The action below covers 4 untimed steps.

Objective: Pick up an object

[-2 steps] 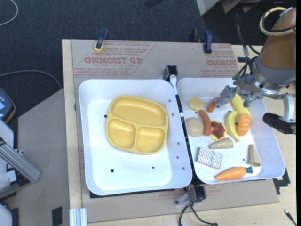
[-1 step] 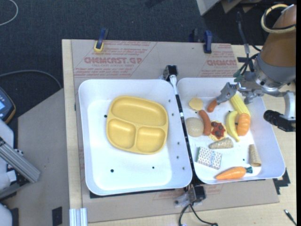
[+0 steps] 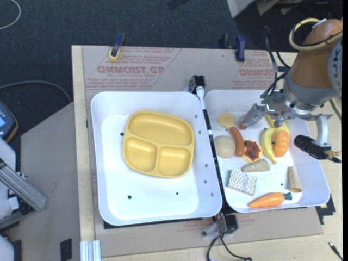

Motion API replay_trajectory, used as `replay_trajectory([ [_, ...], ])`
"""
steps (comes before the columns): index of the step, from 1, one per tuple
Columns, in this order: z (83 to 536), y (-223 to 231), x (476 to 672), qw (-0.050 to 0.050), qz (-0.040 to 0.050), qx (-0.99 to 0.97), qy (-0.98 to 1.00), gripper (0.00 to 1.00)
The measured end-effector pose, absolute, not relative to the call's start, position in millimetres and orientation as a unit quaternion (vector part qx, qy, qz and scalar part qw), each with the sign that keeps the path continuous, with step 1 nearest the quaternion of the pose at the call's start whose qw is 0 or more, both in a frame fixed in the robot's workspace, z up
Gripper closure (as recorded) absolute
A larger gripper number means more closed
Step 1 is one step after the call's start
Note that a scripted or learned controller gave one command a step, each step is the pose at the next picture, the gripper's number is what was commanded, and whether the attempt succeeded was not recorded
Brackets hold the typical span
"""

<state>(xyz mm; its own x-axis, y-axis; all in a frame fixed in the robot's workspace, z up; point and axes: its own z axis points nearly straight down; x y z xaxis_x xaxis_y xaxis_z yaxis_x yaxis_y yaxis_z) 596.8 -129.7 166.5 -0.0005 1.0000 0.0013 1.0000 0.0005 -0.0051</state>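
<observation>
- The arm (image 3: 315,64) reaches in over the right bin (image 3: 321,186), its gripper (image 3: 267,116) hanging above the bin's upper part; whether it is open or closed cannot be told from here, and nothing can be seen held in it.
- Right bin, toy food, one of each that can be made out:
  - a yellow banana (image 3: 268,143), curved, touching an orange fruit (image 3: 281,143) on its right, both just below the gripper;
  - a red sausage (image 3: 237,140), lying at a slant;
  - a pale round bun (image 3: 224,145), just left of the sausage;
  - a small yellow disc (image 3: 226,119) above them;
  - a pizza slice (image 3: 251,149) with red topping, right of the sausage;
  - a tan wedge (image 3: 256,167) just below the pizza slice;
  - a blue-and-white packet (image 3: 242,181), lower middle;
  - a carrot (image 3: 267,200) with a green end, near the front wall;
  - a tan cone (image 3: 294,179) by the right side.
- Left bin (image 3: 106,184): one yellow tray (image 3: 159,144) with three compartments, lying flat in the middle.
- The two bins sit side by side, touching along their inner walls, on a cardboard sheet (image 3: 141,64).
</observation>
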Motion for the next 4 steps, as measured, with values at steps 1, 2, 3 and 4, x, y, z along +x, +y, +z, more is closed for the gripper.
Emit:
replay_trajectory([
  [1, 118, -137, 601.3, 0.002, 0.0013, -0.707, -0.707, 0.00],
  [2, 84, -136, 601.9, 0.001, 0.0003, -0.707, -0.707, 0.00],
  [3, 96, -137, 602.1, 0.000, -0.0003, -0.707, -0.707, 1.00],
  [4, 150, -135, 613.0, -0.002, -0.0011, -0.707, -0.707, 1.00],
])
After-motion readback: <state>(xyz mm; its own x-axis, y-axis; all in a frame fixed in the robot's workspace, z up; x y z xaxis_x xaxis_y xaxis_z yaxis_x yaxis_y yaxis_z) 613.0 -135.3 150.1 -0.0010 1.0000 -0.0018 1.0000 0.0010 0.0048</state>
